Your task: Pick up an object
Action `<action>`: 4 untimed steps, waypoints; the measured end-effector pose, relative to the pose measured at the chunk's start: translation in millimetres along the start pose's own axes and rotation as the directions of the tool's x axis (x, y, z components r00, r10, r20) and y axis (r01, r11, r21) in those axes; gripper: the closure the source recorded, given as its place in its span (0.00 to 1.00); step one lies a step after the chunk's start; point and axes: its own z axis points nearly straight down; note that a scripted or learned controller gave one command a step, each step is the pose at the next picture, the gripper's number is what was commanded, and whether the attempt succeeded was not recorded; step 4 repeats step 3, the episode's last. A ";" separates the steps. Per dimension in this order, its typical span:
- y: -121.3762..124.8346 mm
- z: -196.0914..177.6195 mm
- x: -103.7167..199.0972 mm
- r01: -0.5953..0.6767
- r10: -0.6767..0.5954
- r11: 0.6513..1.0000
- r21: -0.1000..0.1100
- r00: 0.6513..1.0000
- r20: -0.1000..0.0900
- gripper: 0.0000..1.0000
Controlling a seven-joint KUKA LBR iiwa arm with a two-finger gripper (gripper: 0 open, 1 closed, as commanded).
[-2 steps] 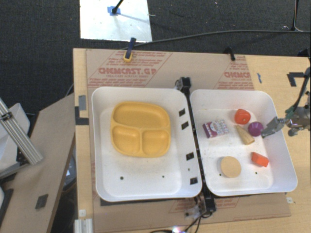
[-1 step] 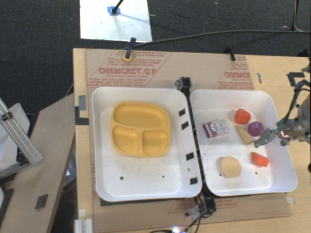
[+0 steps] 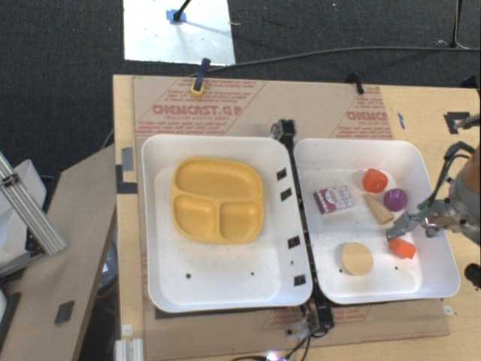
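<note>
A yellow three-compartment plate (image 3: pixel 218 199) is lying in the left white bin (image 3: pixel 161 277). Brown printed cardboard (image 3: pixel 248 104) is spreading beneath that bin, with a yellow clamp (image 3: pixel 198 86) gripping the cardboard's far edge.

red print reading "chemcast gp" runs across the brown protective sheet (image 3: pixel 259 104) behind the two white bins (image 3: pixel 297 201), and repeats at right, partly legible. the small maroon packet (image 3: pixel 334 199) bears print too small to read.
</note>
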 end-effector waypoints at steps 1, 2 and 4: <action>8.0 58.8 -1.0 0.001 -0.001 1.000 0.001 1.000 -0.001 0.00; 9.3 45.0 -2.0 0.000 0.000 1.000 -0.005 1.000 0.002 1.00; 15.1 0.3 -6.0 0.003 -0.003 1.000 -0.007 1.000 0.003 1.00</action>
